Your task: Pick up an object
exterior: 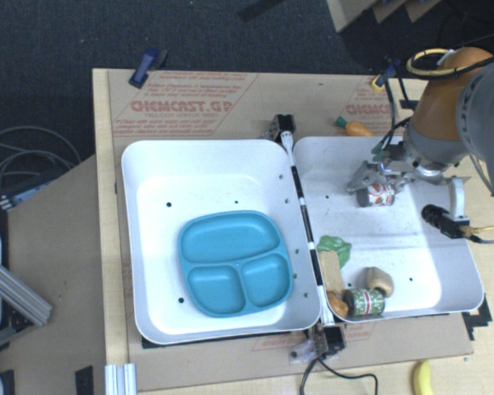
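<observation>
We see the grey arm (469, 105) with its orange band reaching in from the right, its pincer (379, 179) lowered into the far part of the right bin (445, 278). Directly at the pincer's tip sits a small white object with red markings (382, 194), resting on the bin floor; the metal fingers are right over and around it, but we cannot tell whether they are spread or pressed together, nor whether they actually grip the object.

At the near left corner of the same bin lies a cluster of things: a green crumpled piece (334, 245) against the left wall, a long tan strip (332, 271) just beside it running toward the near edge, a green can (365, 303) lying on its side, a pale rounded object (377, 281) touching the can from the far side, and a small orange piece (339, 304) next to the can's left end.

The left bin (148, 188) holds a blue divided plate (235, 262) with three compartments, set toward the near middle.

On the tabletop (189, 105) beyond the right bin lies a small orange item (356, 127), and a blue clip (146, 66) sits at the far left corner. A yellow object (422, 378) shows at the near edge, right of centre.
</observation>
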{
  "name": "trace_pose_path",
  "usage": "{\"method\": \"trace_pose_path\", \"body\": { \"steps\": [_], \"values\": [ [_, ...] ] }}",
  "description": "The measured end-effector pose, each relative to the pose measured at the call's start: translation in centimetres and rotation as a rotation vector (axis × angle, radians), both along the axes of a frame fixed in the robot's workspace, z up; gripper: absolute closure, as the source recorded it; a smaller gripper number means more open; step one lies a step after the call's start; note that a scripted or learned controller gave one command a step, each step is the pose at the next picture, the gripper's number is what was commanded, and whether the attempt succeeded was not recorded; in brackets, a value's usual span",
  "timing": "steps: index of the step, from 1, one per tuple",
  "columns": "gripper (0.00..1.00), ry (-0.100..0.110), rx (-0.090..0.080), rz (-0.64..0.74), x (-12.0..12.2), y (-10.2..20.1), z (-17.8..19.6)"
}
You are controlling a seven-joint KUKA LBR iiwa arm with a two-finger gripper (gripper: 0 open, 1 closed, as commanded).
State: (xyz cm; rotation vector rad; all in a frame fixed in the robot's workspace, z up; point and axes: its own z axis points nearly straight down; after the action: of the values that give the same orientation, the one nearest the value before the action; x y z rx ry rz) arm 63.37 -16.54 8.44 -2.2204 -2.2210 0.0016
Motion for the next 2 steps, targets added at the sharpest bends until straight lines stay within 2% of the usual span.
{"method": "trace_pose_path", "body": {
  "steps": [1, 2],
  "values": [
    [1.0, -0.003, -0.002, 0.001, 0.1, -0.01, 1.1],
    [0.0, -0.003, -0.002, 0.001, 0.08, -0.01, 1.08]
  ]
}}
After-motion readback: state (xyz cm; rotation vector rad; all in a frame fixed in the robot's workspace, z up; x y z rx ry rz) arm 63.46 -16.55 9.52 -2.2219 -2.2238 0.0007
